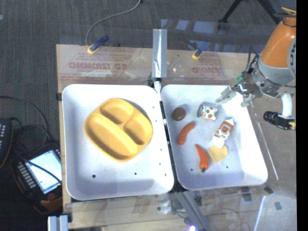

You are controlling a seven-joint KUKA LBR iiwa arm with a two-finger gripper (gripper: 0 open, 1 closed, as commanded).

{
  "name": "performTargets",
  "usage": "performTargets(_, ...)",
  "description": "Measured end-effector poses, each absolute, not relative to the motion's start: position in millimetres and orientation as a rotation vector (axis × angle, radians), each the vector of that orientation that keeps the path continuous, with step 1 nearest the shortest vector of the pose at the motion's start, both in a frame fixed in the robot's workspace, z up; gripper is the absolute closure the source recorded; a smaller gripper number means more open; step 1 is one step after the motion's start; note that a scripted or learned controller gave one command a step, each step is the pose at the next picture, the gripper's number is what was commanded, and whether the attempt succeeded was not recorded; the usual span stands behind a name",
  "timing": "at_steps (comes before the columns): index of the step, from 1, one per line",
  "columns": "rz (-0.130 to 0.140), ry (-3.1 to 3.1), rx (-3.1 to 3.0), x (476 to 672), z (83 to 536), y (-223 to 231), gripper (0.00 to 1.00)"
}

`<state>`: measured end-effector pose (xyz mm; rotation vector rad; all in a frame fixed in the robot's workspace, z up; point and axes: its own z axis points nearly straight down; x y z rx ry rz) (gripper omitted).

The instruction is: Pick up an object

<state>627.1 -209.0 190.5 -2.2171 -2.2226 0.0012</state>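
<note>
Above right bin (257,148), jaws, empty.

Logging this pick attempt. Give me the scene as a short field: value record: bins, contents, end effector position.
left bin: yellow divided plate
right bin: brown round item, sausage, small can, carton, chili pepper, yellow wedge
end effector: over the right bin's far right corner, beside the small can
held object: none visible between fingers
arm: enters from the right
</note>
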Motion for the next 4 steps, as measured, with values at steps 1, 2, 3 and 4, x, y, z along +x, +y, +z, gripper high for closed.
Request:
performTargets(1,0.005,-2.225,-2.221,642.8,93,-154,0.0)
performTargets(2,-0.008,-2.229,-2.232,610.6,91,-144,0.0)
performTargets(3,-0.014,-2.229,-2.232,611.9,102,-143,1.0)
performTargets(4,0.001,-2.224,-2.217,587.3,190,-119,1.0)
